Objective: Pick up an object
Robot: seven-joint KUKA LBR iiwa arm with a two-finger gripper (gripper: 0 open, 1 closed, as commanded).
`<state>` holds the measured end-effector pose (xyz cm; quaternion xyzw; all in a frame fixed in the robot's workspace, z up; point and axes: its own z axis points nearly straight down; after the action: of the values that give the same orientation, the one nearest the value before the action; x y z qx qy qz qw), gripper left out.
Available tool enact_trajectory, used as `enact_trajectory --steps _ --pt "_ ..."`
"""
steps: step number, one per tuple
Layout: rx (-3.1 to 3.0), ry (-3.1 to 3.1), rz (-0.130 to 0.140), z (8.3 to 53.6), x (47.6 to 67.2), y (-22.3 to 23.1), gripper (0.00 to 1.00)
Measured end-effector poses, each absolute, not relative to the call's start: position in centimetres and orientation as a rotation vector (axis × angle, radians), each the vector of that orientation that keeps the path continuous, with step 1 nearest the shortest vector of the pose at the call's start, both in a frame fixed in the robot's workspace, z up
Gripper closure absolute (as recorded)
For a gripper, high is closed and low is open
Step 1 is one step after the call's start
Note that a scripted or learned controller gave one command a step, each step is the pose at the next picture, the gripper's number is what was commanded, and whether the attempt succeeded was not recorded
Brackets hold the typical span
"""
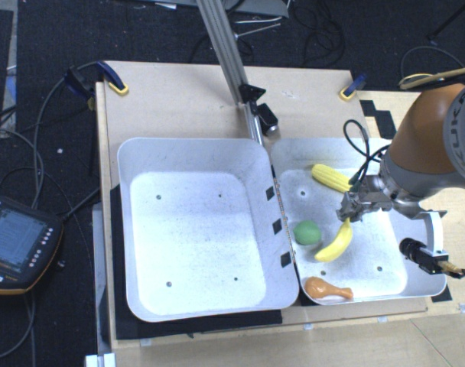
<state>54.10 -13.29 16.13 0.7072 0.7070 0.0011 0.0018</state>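
Two white bins (194, 232) sit side by side on the table (179, 102). The right one holds four things: one banana (336, 245), one corn cob (330, 177), one green ball (307, 232) and one orange gourd (328, 288).

A pale wooden bench (186, 98) carries two shallow white bins, touching side by side: the left bin (133, 205) and the right bin (393, 281). Behind the left bin, a yellow clamp (114, 82) grips the bench's corner.

A handheld control pendant (17, 243) lies on dark floor left of the bench (179, 102), cables (41, 151) trailing nearby.
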Motion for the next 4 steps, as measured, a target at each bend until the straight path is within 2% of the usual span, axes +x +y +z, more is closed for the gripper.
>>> enact_trajectory --steps 1,2,4 --pt "2.218 2.219 0.004 22.3 54.5 -13.4 1.0" --pt "2.219 2.22 0.003 25.8 54.6 -13.4 1.0" --pt "2.216 2.227 0.002 25.5 53.8 -3.5 1.0"
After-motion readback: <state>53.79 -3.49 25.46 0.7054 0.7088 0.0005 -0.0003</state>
